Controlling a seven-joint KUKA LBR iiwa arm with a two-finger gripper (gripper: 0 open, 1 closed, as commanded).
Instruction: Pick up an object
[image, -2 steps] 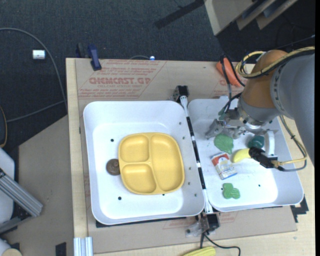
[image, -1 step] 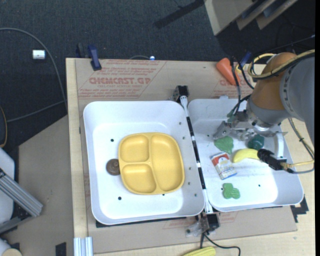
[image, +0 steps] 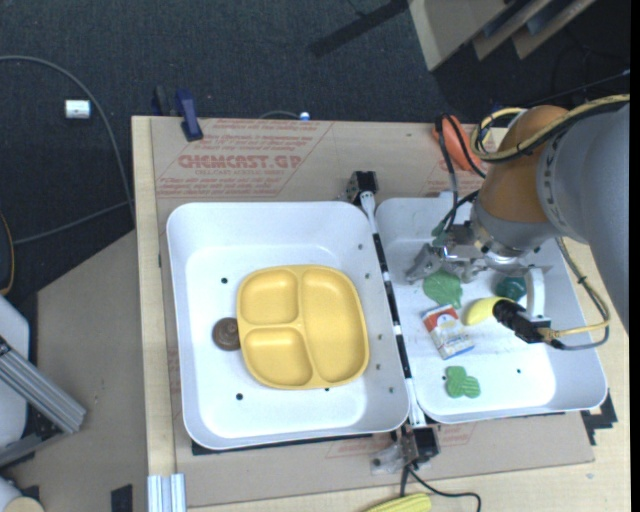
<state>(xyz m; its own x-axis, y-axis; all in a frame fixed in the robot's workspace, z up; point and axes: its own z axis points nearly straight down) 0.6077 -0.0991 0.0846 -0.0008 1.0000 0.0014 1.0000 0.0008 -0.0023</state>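
With the gripper (image: 462, 262) low in the right bin (image: 570, 385), its finger state impossible to tell, the arm would do best to centre over the green object (image: 441, 290) just beneath before closing.

Two shallow white plastic bins sit side by side, the left bin (image: 190, 300) touching the right bin (image: 520, 385) along a black seam. A small black clamp (image: 362, 186) sits at the top of that seam and another clamp (image: 415, 445) at the bottom. Both bins rest on a tan cardboard sheet with red print (image: 240, 158), with a blue clip (image: 187, 115) on its top edge. Around it is dark carpet (image: 250, 50), where a thin white cable with a small white plug (image: 77, 108) lies at upper left. A silver aluminium rail (image: 35, 390) pokes in at lower left.
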